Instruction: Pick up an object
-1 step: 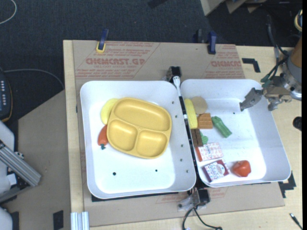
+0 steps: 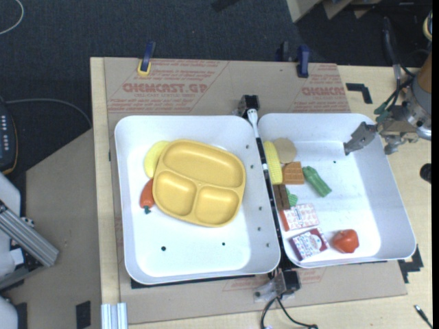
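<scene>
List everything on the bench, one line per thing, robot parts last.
bins: 2, white, side by side on the bench
divided plate: 1, yellow, left bin
carrot-like toy: 1, orange-red, left bin, at the plate's left edge
corn cob: 1, yellow, right bin, by its left wall
green piece: 1, green, middle of right bin
packets: 2, red and white, right bin, near edge
tomato-like toy: 1, red, right bin, near right corner
clamps: 2, one yellow, one blue, far edge of board
hand: 1, grey, over right bin's far right corner

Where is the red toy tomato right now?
The red toy tomato lies in the near right corner of the right white bin, just right of the red-and-white packet.
</scene>
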`<action>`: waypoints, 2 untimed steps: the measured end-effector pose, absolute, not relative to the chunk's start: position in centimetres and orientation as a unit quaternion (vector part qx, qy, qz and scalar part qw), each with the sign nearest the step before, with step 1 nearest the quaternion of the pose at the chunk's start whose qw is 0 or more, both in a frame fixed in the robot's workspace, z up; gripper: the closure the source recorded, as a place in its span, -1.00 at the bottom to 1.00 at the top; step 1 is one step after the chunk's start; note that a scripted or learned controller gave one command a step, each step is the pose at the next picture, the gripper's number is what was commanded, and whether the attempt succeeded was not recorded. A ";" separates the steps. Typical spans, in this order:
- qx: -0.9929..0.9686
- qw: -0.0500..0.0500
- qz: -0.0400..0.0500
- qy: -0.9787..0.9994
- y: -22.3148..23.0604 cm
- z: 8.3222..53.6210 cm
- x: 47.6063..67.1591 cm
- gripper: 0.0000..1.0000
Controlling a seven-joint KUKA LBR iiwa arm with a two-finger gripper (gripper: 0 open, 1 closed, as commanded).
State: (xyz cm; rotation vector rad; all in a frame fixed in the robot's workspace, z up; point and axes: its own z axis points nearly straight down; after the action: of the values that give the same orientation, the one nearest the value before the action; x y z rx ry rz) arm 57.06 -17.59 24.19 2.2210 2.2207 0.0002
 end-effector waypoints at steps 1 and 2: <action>0.707 -0.002 -0.001 0.707 -18.0 19.8 56.7 -1.00; 0.707 -0.003 -0.001 0.707 -17.8 13.7 56.0 -1.00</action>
State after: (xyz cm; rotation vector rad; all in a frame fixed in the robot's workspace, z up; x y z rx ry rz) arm 55.98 -17.76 13.74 2.2258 2.2252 -0.0036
